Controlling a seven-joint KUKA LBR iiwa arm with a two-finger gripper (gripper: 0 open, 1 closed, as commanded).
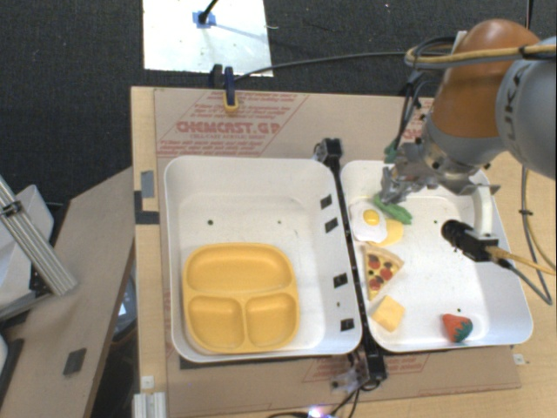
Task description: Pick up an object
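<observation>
Gripper (393, 187) low over the far-left corner of the right bin (519, 313), right above a green piece (398, 210); contact unclear, and whether it is open or closed cannot be told. Fried egg (371, 220) touches the green piece. Pizza slice (380, 270) nearer, then a yellow block (388, 313). Strawberry (456, 326) in the near-right corner. Left bin (261, 171) holds a yellow divided tray (241, 296).

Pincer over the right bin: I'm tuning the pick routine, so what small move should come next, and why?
Probably a short descent onto the green piece. The pincer hangs directly over it in the right bin, and the fried egg lies close beside it, so a sideways shift might catch the egg instead.
</observation>
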